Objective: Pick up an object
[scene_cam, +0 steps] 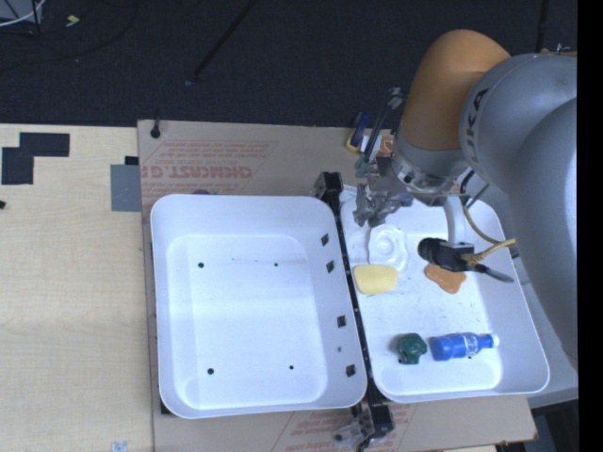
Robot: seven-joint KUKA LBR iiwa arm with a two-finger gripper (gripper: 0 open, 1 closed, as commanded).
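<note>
My gripper [370, 211] hangs over the far left part of the right bin [516, 370], just above a white round object [386, 247]. A yellow lump [375, 279] lies right in front of that white object. An orange piece [446, 279] sits to the right, partly under the wrist. Near the bin's front lie a dark green object [410, 348] and a blue bottle [461, 346] on its side. Nothing shows between the gripper's tips.
The left bin [168, 252] stands beside the right one, with a black divider [342, 281] between them. Both rest on a cardboard sheet [236, 163] on the wooden bench. The big grey arm covers the far right.
</note>
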